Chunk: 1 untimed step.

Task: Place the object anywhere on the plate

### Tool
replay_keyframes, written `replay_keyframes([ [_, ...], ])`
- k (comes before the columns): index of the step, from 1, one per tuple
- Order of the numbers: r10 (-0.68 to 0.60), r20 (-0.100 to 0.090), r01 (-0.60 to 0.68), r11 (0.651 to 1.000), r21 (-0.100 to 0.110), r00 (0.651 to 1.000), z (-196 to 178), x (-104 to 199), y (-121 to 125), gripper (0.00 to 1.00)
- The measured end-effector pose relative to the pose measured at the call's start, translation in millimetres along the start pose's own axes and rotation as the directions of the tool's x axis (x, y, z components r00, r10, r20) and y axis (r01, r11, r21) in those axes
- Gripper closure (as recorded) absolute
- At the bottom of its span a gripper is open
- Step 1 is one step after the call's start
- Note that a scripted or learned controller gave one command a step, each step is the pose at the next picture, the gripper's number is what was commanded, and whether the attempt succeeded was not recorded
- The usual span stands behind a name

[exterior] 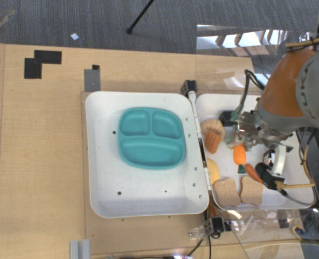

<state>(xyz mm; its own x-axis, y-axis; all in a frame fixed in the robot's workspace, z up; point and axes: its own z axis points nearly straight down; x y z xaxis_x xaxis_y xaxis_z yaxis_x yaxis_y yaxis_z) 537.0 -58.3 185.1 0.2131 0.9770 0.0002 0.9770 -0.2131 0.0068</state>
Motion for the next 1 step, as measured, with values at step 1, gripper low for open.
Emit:
replay_keyframes([
  [1,0.0,0.0,0.0,1.0,0.0,1.0,0.0,0.0,0.0,0.0],
])
